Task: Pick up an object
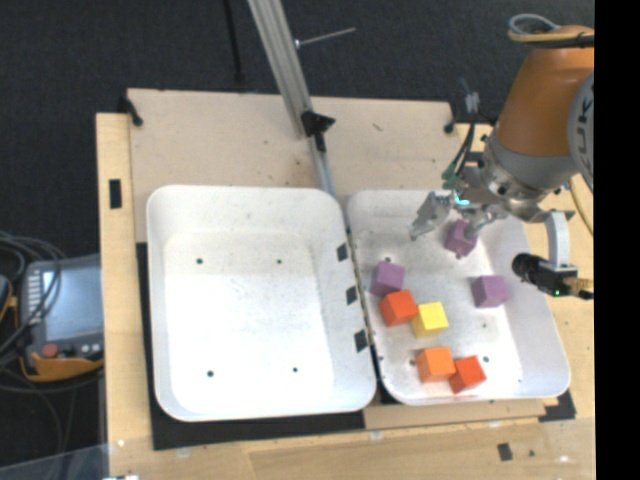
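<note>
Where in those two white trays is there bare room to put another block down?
The left bin offers a wide bare floor, bordered by its own rim and the divider edge. The right bin is crowded: purple blocks, orange blocks and a yellow block cluster mid-floor, with the tool near the top. A small bare strip lies by its lower-left corner.

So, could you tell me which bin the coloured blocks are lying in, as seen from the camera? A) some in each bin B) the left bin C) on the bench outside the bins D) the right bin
D: the purple blocks, orange blocks and yellow block all lie inside the right bin, below the gripper.
</note>
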Robot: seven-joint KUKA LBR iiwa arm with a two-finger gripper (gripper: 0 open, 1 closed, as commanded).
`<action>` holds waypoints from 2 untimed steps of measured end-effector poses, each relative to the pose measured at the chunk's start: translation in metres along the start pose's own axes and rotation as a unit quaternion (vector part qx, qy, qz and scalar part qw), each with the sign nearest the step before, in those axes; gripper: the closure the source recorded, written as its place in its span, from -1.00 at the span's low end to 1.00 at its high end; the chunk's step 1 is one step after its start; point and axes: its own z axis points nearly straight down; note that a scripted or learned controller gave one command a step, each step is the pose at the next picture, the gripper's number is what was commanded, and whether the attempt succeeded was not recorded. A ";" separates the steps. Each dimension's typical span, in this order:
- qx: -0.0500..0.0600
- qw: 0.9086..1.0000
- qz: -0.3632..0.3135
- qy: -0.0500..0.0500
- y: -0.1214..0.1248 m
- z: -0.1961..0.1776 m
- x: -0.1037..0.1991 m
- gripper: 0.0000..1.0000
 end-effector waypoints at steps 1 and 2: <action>-0.003 1.000 0.001 0.000 0.001 -0.003 0.000 -1.00; 0.000 1.000 0.002 -0.001 0.009 0.044 -0.006 -1.00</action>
